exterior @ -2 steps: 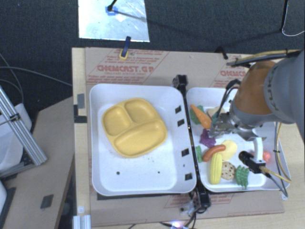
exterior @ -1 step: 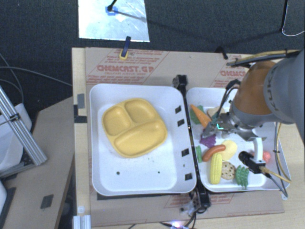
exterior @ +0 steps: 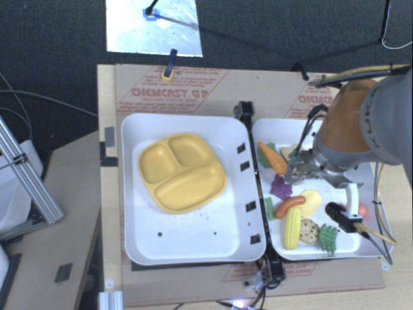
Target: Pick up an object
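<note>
The gripper (exterior: 297, 171) hung low over the right bin (exterior: 271, 132), near the middle of its left half. From the slanted view above, it could not be told how wide it stood or whether anything was held in it. An orange carrot (exterior: 272, 157) lay just beside it toward the bin's left wall. A purple bunch of grapes (exterior: 281, 187) sat right below it, nearer the front edge. Whether the gripper touched either could not be made out.

The other toy foods crowded the front half of that bin. A red sausage (exterior: 288, 206) lay against a pale yellow lemon (exterior: 311, 201), with an ear of corn (exterior: 292, 228) in front of them. A speckled cracker (exterior: 308, 231) sat beside the corn. A green leafy piece (exterior: 328, 237) rested near the front right corner.

The left bin (exterior: 132, 199) carried a yellow divided plate (exterior: 182, 172) near its centre.

Both bins sat on a brown printed sheet (exterior: 193, 89) covering the bench. A small blue and yellow item (exterior: 170, 65) lay at the sheet's far edge. Beyond it, a shiny square panel (exterior: 153, 18) lay on dark carpet (exterior: 51, 31). An aluminium frame (exterior: 26, 176) stood off the bench's left side.
</note>
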`<control>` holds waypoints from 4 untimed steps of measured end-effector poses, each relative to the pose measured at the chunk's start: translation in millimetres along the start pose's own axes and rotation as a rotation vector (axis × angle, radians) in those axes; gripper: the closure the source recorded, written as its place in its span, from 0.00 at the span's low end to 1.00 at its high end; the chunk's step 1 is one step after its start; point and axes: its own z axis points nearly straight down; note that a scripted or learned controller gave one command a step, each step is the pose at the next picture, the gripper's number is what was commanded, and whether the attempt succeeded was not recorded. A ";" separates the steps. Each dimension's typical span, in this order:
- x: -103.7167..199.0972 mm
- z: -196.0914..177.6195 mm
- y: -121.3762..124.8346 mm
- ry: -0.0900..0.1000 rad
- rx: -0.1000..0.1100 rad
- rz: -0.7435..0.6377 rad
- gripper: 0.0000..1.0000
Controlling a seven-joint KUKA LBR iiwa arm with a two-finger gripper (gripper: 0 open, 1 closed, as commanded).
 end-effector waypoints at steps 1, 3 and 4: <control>0.0 0.4 -0.2 0.000 0.000 0.000 0.00; -1.4 12.3 0.0 -0.001 0.006 0.000 1.00; -1.4 12.7 -0.1 -0.001 0.006 0.000 0.00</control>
